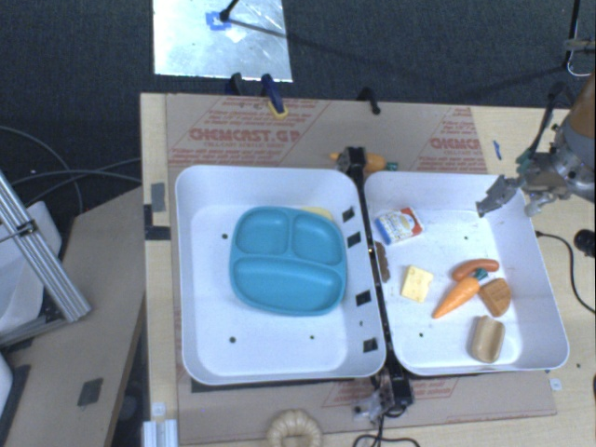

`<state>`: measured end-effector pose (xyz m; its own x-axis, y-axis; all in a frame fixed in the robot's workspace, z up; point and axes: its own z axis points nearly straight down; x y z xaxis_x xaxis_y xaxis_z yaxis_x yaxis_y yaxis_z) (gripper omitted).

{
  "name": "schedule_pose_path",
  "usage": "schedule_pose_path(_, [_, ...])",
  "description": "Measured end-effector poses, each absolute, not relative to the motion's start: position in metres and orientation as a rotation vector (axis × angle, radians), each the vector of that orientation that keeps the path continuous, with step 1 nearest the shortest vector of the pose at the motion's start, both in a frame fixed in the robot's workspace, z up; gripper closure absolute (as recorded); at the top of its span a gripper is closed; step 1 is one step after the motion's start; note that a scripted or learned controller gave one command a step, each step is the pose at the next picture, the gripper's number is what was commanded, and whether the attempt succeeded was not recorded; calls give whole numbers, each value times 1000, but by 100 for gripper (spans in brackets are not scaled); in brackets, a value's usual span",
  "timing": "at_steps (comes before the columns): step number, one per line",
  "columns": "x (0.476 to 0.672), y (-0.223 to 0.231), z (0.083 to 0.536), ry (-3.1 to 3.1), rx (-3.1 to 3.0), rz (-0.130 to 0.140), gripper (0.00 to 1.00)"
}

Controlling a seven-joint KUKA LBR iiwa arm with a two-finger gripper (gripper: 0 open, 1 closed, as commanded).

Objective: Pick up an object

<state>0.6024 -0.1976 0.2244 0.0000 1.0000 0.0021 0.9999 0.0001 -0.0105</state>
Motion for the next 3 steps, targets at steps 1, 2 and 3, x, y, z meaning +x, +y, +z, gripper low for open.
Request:
schedule_pose_path(1, [605,-197,232,-2226,-2219,-2,0])
schedule_pose_path(2, [606,-195,170,-2222,-2218,2,0])
schedule_pose_path(3, [600,-196,126,-2223,-2220,0,0])
